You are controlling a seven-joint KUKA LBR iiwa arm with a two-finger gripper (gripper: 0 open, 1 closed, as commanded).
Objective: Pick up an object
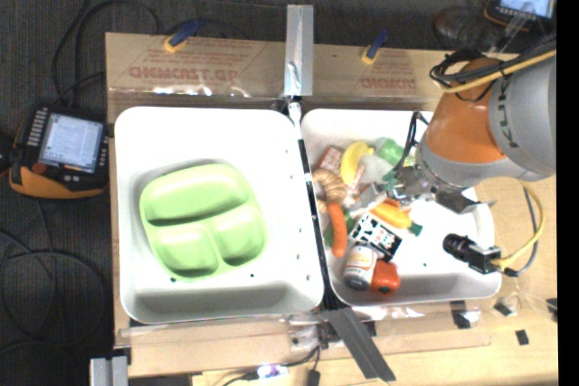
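Note:
The right bin [452, 271] holds a heap of small things on its left side. Among them are a yellow banana-shaped piece [353, 160], a pale green item [389, 149], an orange carrot [336, 229], a black-and-white patterned box [374, 235], a can [359, 265] and a red piece [386, 277]. My gripper [399, 187] reaches in from the right and hangs low over the heap, just above an orange-and-yellow item [392, 214]. Its body hides what lies straight beneath it.
A green compartment tray [204, 217] fills much of the left bin [154, 127]. A metal divider rail [309, 194] runs between the bins. Handheld screens sit off the bench at the left [63, 145] and top right [523, 0].

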